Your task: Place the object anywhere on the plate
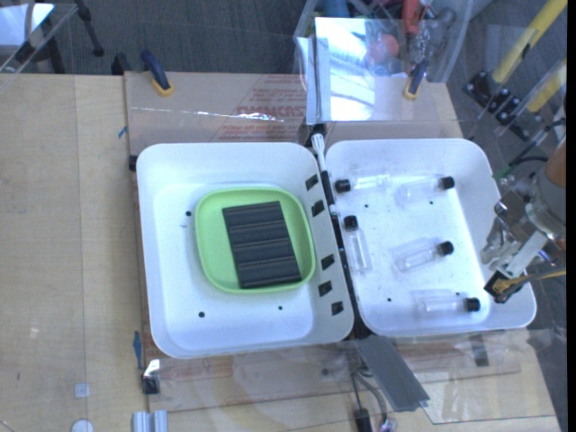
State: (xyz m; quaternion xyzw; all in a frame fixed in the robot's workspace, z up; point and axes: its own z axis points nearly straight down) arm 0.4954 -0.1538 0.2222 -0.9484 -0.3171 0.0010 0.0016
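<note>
The two-finger gripper (507, 264) hung at the right rim of the right-hand shallow white plastic bin (409, 147). Its metal parts were jumbled against the bin wall at this slant, so I could not tell whether the jaws were spread or pressed together, or whether anything sat between them. A small black-and-yellow piece showed at its lower end, possibly part of the tool itself.

Just to the left of the gripper and slightly below lay the nearest clear plastic vial with a black cap (438, 303), on the bin floor. A second capped vial (416, 256) lay a little further left, level with the gripper. A third capped vial (412, 192) lay up and to the left, near the far wall. Two more capped vials (358, 250) rested across the bin from the gripper, beside the seam between the bins.

Beyond that seam, well apart from the gripper, the left-hand white bin (171, 268) held a light green square plate with rounded corners (209, 241). A dark grey ribbed rectangular slab (261, 244) lay flat on the middle of the plate.
</note>
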